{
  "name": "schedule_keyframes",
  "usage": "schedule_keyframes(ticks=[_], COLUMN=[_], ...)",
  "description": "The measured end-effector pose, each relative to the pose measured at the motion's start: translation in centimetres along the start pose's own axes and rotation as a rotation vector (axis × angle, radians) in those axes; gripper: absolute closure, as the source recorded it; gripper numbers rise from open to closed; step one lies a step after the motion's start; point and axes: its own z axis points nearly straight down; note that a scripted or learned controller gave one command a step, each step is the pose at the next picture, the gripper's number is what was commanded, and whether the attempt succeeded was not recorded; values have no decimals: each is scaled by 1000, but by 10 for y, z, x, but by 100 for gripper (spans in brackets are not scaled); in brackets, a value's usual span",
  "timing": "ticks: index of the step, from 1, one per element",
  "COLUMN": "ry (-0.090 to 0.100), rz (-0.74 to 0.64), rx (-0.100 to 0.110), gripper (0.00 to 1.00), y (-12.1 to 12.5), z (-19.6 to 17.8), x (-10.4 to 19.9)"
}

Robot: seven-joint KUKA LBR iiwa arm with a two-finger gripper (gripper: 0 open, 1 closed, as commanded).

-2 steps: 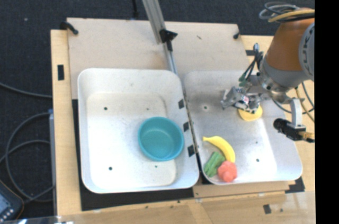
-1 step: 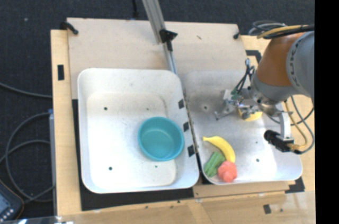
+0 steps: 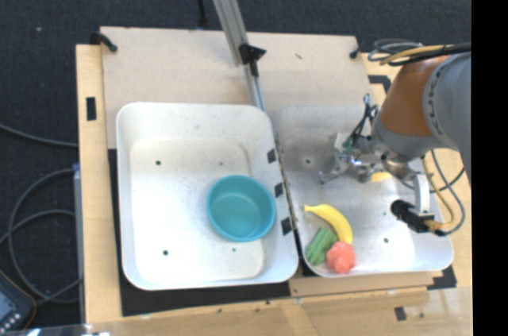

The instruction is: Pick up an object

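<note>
One banana (image 3: 332,220) – yellow, curved | gripper (image 3: 349,166) – grip state unclear

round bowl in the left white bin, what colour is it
Teal blue, inside and rim alike; the round bowl shows best in the camera view.

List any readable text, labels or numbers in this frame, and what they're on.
None readable.
The blue bowl, banana, green vegetable and red fruit carry no print.
The white bins show dark specks, not text.
The arm's orange band is plain.
</note>
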Motion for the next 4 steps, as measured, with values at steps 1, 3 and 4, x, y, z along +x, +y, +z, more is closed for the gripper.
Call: schedule_keyframes(ticks=[1, 3, 4], ry=[1, 0, 2], rz=[5, 0, -2], rx=[-5, -10, -4], gripper=[100, 100, 100], y=[1, -2, -1], z=[-12, -123, -125], x=[-1, -11, -12])
